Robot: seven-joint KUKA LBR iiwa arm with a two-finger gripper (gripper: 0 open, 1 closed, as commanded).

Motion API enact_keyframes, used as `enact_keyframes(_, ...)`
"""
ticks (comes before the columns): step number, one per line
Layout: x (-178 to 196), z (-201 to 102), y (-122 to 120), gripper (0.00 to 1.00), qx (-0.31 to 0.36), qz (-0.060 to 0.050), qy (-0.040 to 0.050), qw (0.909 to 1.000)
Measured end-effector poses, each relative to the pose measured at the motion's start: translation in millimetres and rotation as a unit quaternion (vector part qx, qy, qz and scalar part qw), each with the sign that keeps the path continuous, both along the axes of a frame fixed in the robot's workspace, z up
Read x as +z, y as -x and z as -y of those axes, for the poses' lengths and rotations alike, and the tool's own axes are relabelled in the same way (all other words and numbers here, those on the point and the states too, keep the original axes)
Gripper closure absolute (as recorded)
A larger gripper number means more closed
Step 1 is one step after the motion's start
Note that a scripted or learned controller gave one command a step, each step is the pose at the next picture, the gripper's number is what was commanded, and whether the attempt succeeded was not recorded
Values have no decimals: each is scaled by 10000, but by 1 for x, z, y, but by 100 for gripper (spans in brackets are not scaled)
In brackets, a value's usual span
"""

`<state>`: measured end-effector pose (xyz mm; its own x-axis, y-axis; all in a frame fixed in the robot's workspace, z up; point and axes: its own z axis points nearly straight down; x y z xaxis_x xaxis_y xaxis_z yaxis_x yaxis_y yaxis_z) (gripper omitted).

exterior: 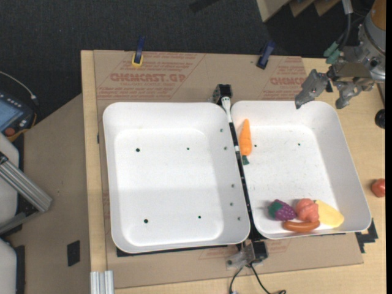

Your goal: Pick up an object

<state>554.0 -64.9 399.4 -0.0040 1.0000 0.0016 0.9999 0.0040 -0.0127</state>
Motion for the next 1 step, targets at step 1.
enact_keyframes(1,-223,-67,-12,0,-8,-15,-1,10000)
